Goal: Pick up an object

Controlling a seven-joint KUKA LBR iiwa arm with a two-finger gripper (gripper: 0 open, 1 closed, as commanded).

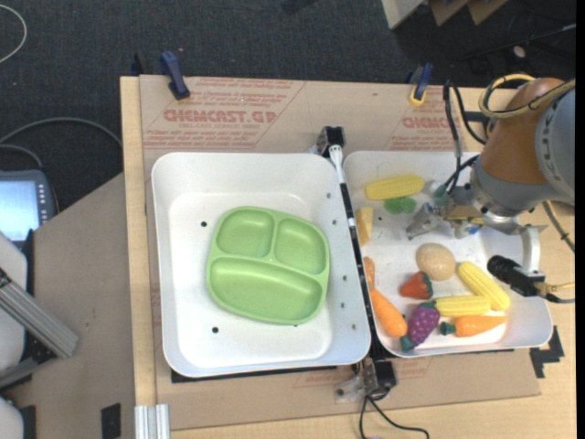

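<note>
Camera view: jaws (437, 216), grip seemingly unreadable, over right bin's (539, 329) bare middle.

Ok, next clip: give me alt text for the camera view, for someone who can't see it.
A grey and orange robot arm reaches from the right over the right white bin, its gripper low among toy foods: corn cobs, carrots, grapes, a strawberry and an egg-like piece. The left white bin holds a green divided plate.
</note>
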